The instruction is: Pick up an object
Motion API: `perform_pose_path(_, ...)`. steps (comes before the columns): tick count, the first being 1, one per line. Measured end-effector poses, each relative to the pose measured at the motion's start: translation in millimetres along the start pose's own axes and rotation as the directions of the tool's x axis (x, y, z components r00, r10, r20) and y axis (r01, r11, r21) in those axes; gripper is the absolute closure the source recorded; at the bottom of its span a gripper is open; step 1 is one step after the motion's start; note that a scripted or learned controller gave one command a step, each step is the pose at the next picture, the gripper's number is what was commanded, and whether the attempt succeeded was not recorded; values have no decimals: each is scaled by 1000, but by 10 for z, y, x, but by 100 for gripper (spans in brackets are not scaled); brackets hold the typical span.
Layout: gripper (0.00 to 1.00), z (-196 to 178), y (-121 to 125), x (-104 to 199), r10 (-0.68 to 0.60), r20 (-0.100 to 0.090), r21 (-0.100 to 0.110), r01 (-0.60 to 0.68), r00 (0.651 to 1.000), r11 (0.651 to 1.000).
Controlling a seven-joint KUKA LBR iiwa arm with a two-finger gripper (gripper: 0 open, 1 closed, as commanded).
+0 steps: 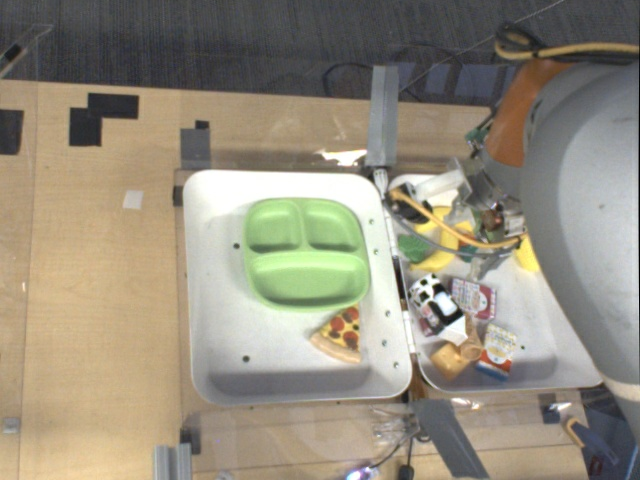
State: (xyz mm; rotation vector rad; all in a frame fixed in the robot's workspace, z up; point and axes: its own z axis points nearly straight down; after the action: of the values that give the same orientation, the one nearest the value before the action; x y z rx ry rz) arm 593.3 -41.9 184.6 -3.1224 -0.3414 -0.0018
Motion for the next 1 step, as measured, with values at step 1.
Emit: perform_pose_path(1,0,904,479,252,12,1,1,-12,1000,1000)
